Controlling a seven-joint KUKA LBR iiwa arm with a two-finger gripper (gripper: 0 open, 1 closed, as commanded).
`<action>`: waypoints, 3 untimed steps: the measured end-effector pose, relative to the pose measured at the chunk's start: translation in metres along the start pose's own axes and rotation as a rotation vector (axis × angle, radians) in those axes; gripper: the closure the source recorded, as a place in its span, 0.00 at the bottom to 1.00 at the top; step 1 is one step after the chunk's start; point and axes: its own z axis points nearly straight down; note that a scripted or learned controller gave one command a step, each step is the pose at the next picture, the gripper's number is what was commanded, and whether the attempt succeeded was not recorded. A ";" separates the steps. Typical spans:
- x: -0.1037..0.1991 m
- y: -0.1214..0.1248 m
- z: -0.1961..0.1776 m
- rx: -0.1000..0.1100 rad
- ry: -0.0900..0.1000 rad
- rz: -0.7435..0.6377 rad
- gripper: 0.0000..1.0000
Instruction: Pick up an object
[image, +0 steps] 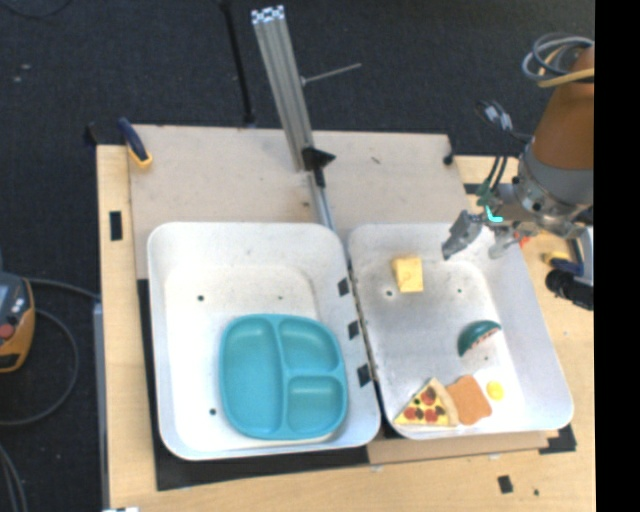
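Note:
The right bin (520, 300) holds a yellow block (407, 273) near its back. A dark green rounded piece (478, 336) lies at mid right. A toy pizza slice (425, 405), an orange piece (467, 399) and a small yellow bit (494, 391) lie along the front edge. My gripper (480, 240) hangs over the bin's back right corner, to the right of and slightly behind the yellow block. It is open, with nothing between its two fingers.
A blue divided plate (283, 376) lies in the left bin (180, 260). A metal post (290, 100) rises behind the seam between the two bins. Small black clips (355, 330) sit along that seam.

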 end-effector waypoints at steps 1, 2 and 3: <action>0.000 0.001 -0.001 -0.002 0.000 0.000 0.00; 0.004 -0.003 0.061 0.003 -0.001 0.000 0.00; 0.004 0.000 0.103 0.000 -0.002 0.001 0.00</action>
